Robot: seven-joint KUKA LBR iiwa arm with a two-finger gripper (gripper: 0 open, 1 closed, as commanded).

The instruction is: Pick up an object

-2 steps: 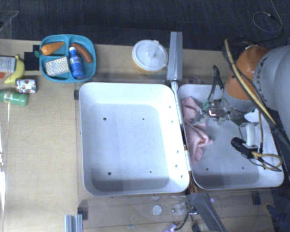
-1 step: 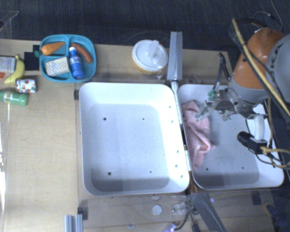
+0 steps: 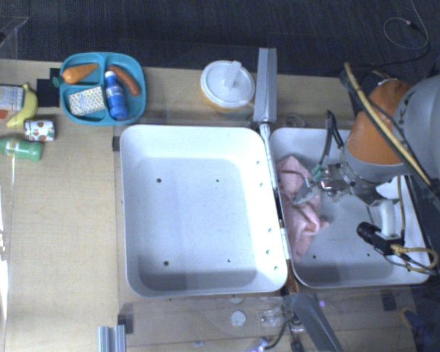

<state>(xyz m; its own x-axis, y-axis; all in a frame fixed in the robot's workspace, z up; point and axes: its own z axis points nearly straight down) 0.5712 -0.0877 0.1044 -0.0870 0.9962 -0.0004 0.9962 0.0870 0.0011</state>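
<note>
A crumpled pink cloth [image 3: 299, 205] lies along the left side of the right bin [image 3: 337, 266]. My gripper [image 3: 310, 189] reaches in from the right and sits low over the cloth's middle, its fingertips down at the fabric. Folds of the cloth hide the tips, so a grasp is not visible. The orange band of the arm [image 3: 378, 130] rises above the bin's right half.
The left bin [image 3: 198, 211] stands beside the right one, a metal divider [image 3: 265, 86] behind them. On the bench at the back left are a blue tray of toy food [image 3: 103, 86], a lidded cup [image 3: 227, 85], a banana, a can and a green bottle.
</note>
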